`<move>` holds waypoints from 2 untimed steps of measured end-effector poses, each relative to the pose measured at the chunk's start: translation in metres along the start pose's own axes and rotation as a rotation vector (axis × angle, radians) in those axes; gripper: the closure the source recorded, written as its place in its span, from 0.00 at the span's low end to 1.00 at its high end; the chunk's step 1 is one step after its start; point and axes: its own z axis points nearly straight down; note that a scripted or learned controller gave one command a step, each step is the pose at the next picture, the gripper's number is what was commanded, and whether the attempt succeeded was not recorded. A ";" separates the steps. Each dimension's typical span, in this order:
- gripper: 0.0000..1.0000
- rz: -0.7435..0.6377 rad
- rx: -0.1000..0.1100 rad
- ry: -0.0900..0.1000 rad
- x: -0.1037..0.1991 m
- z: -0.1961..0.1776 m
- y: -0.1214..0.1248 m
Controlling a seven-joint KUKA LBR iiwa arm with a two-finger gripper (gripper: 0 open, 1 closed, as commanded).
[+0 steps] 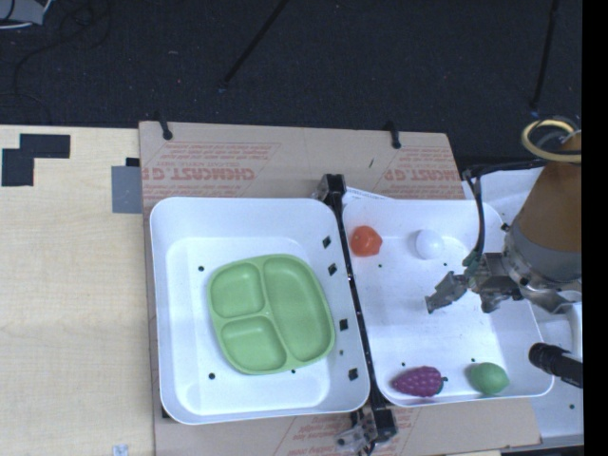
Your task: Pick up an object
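The gripper (pixel 465 293) hangs over the right bin (pixel 399 350), its fingers spread apart, and nothing is between them. Near it lie a white ball (pixel 429 244) and an orange object (pixel 366 241); purple grapes (pixel 418 381) and a green lime (pixel 488 378) rest at the front wall. A green divided plate (pixel 271 313) lies in the left bin (pixel 180 255).

Smooth plastic on cardboard and pale wood

The two white bins (pixel 176 255) and the green three-part plate (pixel 271 313) look like smooth, slightly glossy plastic; under them lies matt printed brown cardboard (pixel 285 164) on a pale wood-grain bench (pixel 66 302).
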 end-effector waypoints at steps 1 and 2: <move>0.00 -0.002 -0.011 -0.001 0.000 -0.006 0.002; 0.00 -0.003 -0.007 0.000 0.009 0.046 0.008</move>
